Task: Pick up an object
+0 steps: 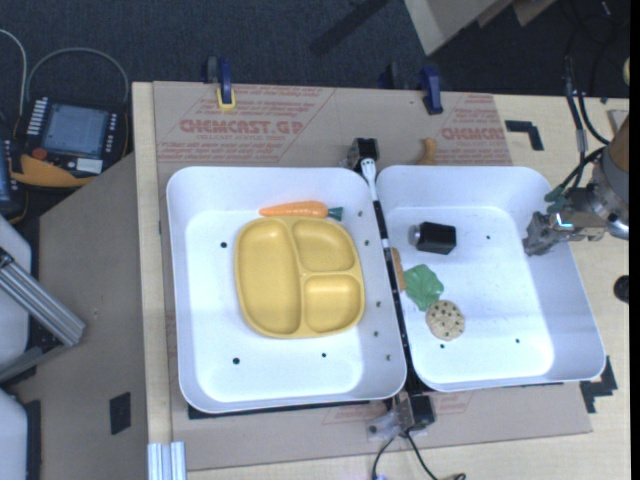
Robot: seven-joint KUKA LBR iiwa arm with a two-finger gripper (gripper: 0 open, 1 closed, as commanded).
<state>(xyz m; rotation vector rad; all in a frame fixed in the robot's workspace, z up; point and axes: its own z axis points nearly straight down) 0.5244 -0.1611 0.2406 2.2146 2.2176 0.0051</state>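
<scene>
The right bin [500, 363] holds a small black block [436, 235] near its back left, a green leafy piece [423, 284] by its left wall, and a speckled tan cookie [445, 319] just in front of that. My gripper [545, 232] hangs over the right bin's right rim, well to the right of all three objects. Nothing shows between its fingers. In the left bin [200, 268] lies a yellow divided plate [298, 274], with an orange carrot [295, 209] just behind it.
Both bins rest on a brown cardboard sheet [300, 118] held by blue clamps [224, 76] at the back. A black handheld controller [72, 133] lies off the bench at far left. Cables hang near the arm at right.
</scene>
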